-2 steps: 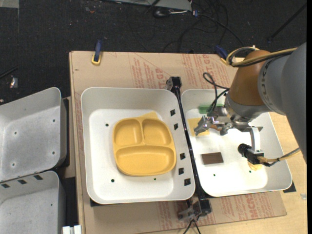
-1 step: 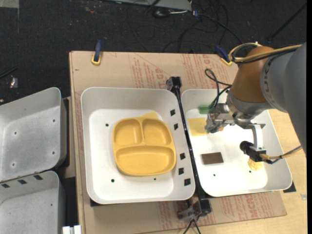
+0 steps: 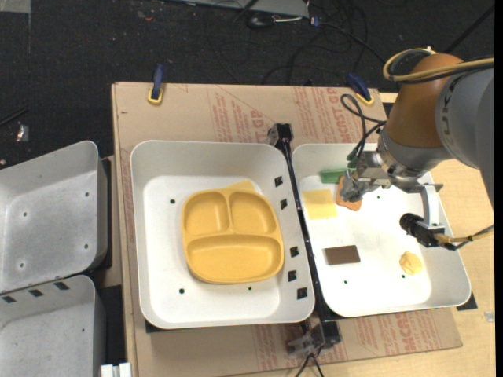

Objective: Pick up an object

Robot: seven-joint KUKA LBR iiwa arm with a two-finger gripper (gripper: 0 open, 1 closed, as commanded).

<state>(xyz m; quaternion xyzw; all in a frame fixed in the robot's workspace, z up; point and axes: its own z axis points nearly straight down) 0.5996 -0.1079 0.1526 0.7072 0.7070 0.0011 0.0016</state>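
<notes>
The tool [image 3: 351,191] sits low over the rear-left part of the right bin [image 3: 440,289], directly above an orange object [image 3: 350,204] that shows beneath it. Whether the tool is released or clenched cannot be determined, nor whether it grips the orange object. Just left of it lies a pale yellow block [image 3: 319,204], with a green item [image 3: 333,176] behind. A brown rectangular piece [image 3: 342,255] and a small yellow lump [image 3: 410,263] lie nearer the front. The left bin [image 3: 153,210] holds a yellow divided tray [image 3: 233,237]. Both bins rest on the counter [image 3: 212,104].
</notes>
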